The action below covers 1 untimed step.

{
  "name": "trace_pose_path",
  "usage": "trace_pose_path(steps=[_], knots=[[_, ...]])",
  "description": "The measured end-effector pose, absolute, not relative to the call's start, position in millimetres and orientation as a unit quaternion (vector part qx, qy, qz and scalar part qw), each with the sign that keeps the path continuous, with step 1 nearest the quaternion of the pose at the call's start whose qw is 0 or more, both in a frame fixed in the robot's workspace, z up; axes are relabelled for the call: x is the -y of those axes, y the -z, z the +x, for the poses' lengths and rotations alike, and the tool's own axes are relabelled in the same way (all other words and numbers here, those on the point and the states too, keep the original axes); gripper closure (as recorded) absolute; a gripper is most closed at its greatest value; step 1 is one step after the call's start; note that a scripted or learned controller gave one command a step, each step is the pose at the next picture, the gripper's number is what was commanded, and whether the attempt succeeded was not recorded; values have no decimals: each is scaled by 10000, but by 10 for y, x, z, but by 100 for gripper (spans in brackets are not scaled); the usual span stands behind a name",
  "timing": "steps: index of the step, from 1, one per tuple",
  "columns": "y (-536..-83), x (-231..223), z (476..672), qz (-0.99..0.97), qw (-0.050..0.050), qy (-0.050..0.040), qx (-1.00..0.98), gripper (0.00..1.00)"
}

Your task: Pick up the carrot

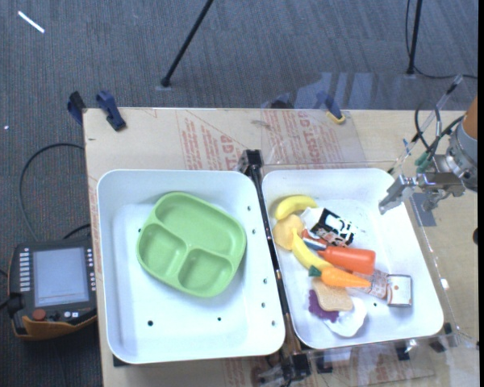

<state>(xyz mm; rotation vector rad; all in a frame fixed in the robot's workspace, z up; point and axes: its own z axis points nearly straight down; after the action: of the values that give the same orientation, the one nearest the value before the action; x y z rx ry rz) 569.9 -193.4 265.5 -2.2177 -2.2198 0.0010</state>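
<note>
The two-finger metal pincer [409, 193] hangs over the upper right rim of the right-hand shallow white plastic bin [411, 240], its two grey fingers spread apart with nothing between them. Down and to the left of it, near the middle of that bin, lies the small orange plastic carrot with a green tip [340, 277], well apart from the pincer. Just above the carrot rests a larger orange-red toy vegetable [351, 258], and on their far side from the pincer are two yellow plastic bananas [294, 206]. A black-and-white printed packet [332, 226] sits between the bananas and the pincer. Below the carrot lie a tan toy bread slice [333, 298] and a purple piece on a white one.

Farther left of the pincer, the second white bin [113, 216] holds a light green three-compartment plastic plate [192, 243]. Both bins rest on a pale wooden board with red printed lettering [218, 135], held by blue clamps [110, 110] at its far edge. Beyond it is dark grey carpet [81, 47] with black tripod legs [194, 31]. A grey handheld control pendant with a screen [55, 286] lies on the floor at far left.
</note>
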Motion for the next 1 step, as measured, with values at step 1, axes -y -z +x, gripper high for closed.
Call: trace_pose_path(steps=[1], knots=[[-1514,1566,5303,-7319,76,-33,6813,0]])
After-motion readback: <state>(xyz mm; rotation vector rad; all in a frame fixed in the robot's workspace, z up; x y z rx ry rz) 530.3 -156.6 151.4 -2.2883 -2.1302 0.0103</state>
